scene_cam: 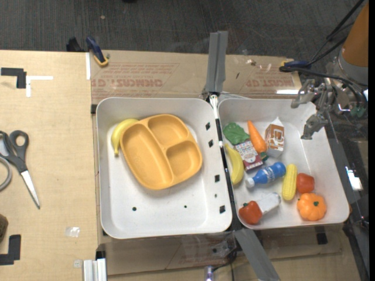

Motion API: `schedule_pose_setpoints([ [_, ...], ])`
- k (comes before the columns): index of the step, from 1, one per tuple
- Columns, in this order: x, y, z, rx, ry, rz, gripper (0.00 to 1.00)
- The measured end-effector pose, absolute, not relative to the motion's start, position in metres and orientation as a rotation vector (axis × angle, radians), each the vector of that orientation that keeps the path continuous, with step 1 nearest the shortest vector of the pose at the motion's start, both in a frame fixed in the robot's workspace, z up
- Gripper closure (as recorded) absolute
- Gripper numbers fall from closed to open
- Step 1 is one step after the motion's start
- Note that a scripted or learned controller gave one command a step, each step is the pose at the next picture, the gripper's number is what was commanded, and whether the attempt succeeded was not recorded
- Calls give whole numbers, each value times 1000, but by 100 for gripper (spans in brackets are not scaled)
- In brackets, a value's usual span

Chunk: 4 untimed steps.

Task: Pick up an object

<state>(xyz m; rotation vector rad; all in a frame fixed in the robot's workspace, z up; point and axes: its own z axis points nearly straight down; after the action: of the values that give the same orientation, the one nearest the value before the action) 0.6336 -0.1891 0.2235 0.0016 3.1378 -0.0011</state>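
Currently we see pincer [314, 111] hovering over right bin's [328, 157] far right corner; can't tell its opening, nothing visibly held. Carrot [256, 136], corn [289, 181], bottle [265, 175] lie below-left, apart.

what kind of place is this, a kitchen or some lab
Most likely a robotics lab bench, not a kitchen: toy food such as a plastic corn cob lies in a white bin, a robot arm reaches in, and scissors lie on the bench.

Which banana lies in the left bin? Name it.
The banana tucked against the yellow plate's upper-left rim. The other banana lies in the right bin, along its left wall.
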Motion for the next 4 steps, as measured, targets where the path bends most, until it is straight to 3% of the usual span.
schedule_pose_setpoints([
  [1, 616, -162, 118, 207, 3108, -7, 0],
  [2, 572, -131, 112, 284, 3075, -13, 0],
  [3, 613, -108, 106, 377, 3085, -2, 0],
  [4, 585, -103, 106, 471, 3068, -2, 0],
])
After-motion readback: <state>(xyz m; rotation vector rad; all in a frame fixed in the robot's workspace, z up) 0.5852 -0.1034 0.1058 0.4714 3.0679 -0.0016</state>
